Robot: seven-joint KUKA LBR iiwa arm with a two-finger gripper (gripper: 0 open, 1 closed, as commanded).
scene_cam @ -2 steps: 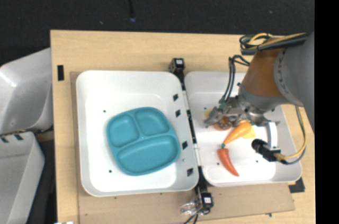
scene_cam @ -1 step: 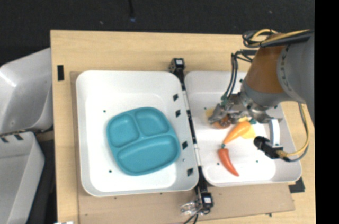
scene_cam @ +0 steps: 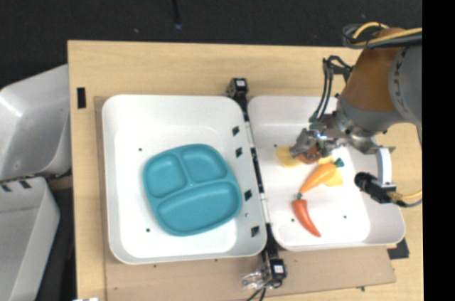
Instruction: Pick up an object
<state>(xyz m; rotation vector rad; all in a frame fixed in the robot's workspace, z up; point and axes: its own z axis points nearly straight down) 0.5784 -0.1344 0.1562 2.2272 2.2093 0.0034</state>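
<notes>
Now claw low over yellow piece in right bin; grip unclear; carrot beside

A light wooden bench carries two shallow white bins side by side, touching along their inner edges: the left bin and the right bin, clipped together at the seam.

We see right bin crowded: carrot, chili, yellow piece near gripper; left bin blocked mid-floor by blue tray.
</notes>
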